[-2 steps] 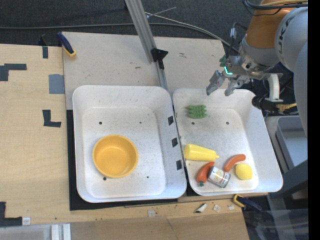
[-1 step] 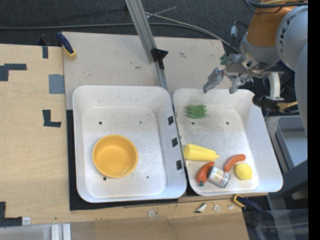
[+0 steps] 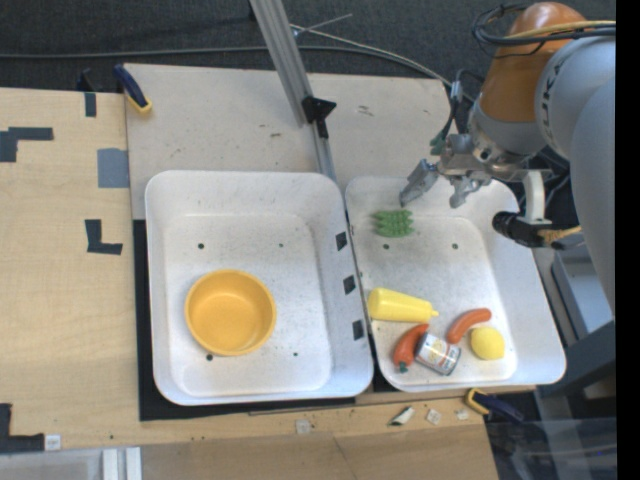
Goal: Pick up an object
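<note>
The right bin (image 3: 500, 268) holds a small green ridged toy (image 3: 393, 224) near its back left, and a yellow wedge (image 3: 400, 306) lower down. Along the bin's front lie an orange-red sausage (image 3: 469, 324), a second red sausage (image 3: 407, 345), a small tin can (image 3: 438, 354) and a yellow lemon (image 3: 487, 343). My gripper (image 3: 438, 188) hangs above the bin's back edge, just right of and above the green toy. Its two fingers are spread apart with nothing between them.
The left bin (image 3: 170, 218) holds a yellow bowl (image 3: 231, 311) near its front left. A slanted metal pole (image 3: 290, 63) crosses the bench behind the bins. The grey arm (image 3: 570, 98) comes in from the right.
</note>
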You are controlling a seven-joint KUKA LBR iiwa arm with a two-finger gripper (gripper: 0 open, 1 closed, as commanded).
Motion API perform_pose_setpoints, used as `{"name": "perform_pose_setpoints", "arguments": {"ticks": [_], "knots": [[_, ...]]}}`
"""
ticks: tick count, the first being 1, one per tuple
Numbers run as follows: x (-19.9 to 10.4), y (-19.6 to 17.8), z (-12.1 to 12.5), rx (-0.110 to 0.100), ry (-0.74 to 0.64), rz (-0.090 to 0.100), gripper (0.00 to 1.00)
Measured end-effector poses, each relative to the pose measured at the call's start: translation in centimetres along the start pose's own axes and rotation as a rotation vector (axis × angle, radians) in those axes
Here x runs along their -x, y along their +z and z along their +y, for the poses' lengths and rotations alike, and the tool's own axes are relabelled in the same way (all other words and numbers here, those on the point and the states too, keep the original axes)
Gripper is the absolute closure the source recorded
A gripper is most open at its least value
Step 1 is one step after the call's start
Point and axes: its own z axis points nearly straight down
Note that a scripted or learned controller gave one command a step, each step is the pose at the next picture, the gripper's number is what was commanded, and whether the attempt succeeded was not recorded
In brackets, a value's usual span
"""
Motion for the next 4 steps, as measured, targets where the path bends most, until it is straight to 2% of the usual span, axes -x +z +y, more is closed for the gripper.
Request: {"name": "perform_pose_setpoints", "arguments": {"ticks": [1, 2, 3, 4], "knots": [[0.8, 6.0, -0.6, 0.002, 0.000, 0.000, 0.00], [0.7, 10.3, -0.6, 0.009, -0.002, -0.001, 0.00], [0.6, 9.1, -0.6, 0.007, -0.002, 0.000, 1.00], [0.3, 4.8, -0.3, 0.014, -0.002, 0.001, 1.00]]}}
